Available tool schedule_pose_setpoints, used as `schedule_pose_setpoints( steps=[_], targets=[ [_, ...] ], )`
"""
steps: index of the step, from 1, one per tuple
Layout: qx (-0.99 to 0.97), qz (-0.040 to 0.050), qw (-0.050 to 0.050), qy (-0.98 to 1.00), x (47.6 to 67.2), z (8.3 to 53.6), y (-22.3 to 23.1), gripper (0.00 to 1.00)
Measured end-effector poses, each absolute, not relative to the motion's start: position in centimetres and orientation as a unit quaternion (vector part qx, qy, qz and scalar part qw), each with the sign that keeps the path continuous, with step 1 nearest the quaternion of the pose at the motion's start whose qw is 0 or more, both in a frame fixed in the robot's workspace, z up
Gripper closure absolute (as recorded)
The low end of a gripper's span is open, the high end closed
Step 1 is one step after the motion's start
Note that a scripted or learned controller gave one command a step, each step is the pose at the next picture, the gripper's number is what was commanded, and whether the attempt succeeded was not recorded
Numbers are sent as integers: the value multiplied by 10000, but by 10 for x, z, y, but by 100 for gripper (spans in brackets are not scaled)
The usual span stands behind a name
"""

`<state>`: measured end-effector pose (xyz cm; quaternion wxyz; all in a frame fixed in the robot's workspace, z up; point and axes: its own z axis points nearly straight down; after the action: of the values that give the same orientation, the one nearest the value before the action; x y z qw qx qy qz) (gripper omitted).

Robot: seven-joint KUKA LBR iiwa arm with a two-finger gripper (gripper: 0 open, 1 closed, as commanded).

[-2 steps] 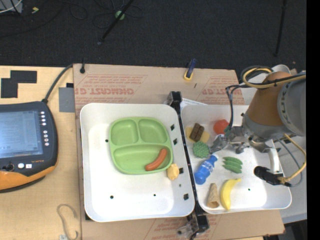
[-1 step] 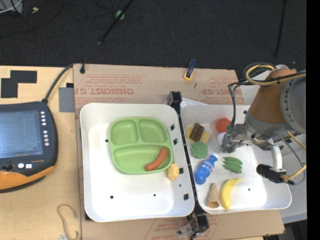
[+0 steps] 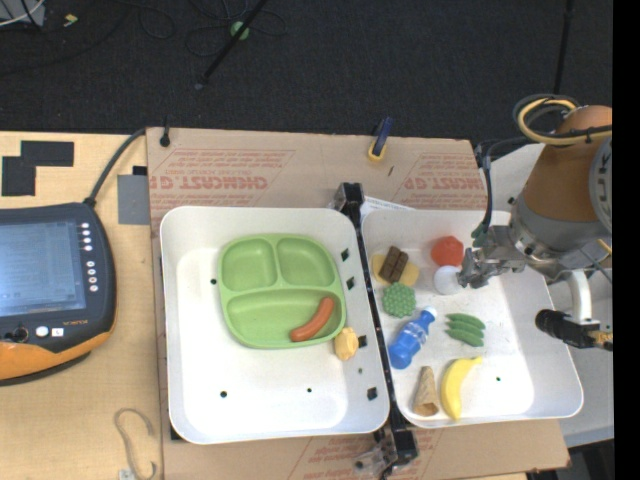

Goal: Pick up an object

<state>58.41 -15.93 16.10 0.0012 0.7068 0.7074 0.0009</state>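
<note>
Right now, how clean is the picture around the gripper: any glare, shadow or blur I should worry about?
Camera view: the gripper reads soft and dark against the right bin, finger detail lost; the white bin floor is bright but not blown out; the red object and blue bottle look sharp enough; the background beyond the bench is near black.

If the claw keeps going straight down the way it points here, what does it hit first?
Most likely the small white object right beside the claw, just below the red object. Depth is hard to judge from this slanted view, so it might instead land on the bare floor of the right bin next to it.
</note>
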Motion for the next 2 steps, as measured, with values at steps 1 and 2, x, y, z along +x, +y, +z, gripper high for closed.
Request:
schedule_pose_setpoints(
  steps=[1,2],
  targets=[
    [7072,10,21,7071,590,223,-166,100],
    [7068,-2,-4,7074,590,228,-167,100]
  ],
)
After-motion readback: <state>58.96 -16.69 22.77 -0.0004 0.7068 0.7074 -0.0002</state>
